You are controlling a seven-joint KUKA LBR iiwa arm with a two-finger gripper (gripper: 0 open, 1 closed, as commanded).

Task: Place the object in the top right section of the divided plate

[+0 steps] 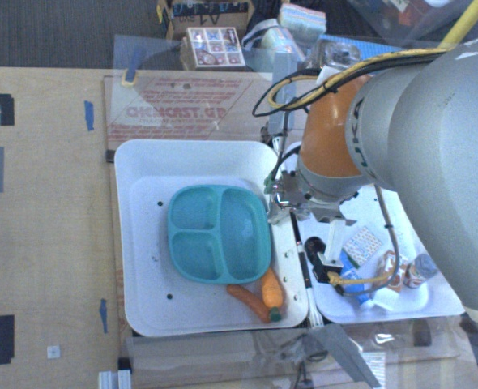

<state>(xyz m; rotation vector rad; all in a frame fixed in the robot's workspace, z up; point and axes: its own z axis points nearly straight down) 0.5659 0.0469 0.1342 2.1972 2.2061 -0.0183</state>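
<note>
A teal divided plate lies in the left white bin, with two smaller sections on its left and a larger one on its right. An orange carrot and a second, thinner carrot lie in the bin just off the plate's lower right rim. The gripper hangs under the orange-banded wrist, over the divider between the two bins and just right of the plate's upper right edge. The wrist hides most of it.
The right bin holds several small items: a black piece, a patterned white packet, a yellow item and a small bottle. The grey arm covers the upper right. Cardboard lies behind the left bin.
</note>
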